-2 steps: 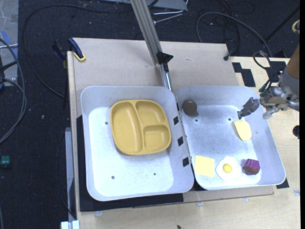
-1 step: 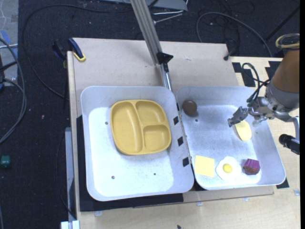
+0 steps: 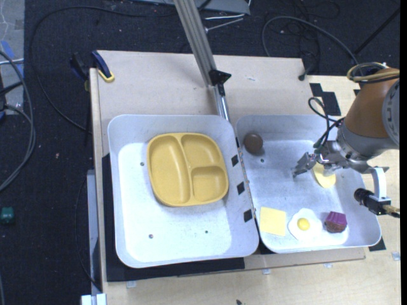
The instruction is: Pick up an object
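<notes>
Wooden surface [image 3: 159, 81], two white bins: my end effector [image 3: 305, 167] hangs low in the right bin [image 3: 280, 148], fingers spread and holding nothing, beside the yellow piece [image 3: 325, 179]. I'd centre over it before closing.

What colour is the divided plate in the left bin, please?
Mustard yellow; the divided plate shows clearly in the camera view.

I found no readable text, label, brand or number anywhere on my feed. The bins, bench and arm carried no legible markings.
</notes>
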Available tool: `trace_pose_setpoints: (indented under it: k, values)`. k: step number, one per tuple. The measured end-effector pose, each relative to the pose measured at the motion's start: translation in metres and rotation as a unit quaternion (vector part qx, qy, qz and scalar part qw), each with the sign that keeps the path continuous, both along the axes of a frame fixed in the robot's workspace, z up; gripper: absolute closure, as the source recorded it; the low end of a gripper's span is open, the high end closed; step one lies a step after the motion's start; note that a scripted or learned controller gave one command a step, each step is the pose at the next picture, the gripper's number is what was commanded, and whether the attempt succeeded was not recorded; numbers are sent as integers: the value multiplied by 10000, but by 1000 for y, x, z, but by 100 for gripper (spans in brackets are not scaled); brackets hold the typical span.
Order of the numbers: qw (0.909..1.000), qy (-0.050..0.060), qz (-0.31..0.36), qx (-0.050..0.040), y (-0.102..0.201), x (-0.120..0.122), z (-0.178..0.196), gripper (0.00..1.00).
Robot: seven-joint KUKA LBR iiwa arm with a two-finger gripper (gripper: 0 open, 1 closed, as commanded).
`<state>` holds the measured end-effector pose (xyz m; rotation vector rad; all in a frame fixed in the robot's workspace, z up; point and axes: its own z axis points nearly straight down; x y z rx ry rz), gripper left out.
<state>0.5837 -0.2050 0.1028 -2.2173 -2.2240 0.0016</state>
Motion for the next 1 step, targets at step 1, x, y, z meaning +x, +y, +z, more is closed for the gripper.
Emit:
trace_pose_setpoints:
  k: [1]
  values:
    - [10000, -22, 0, -9, -1, 1, 14, 100]
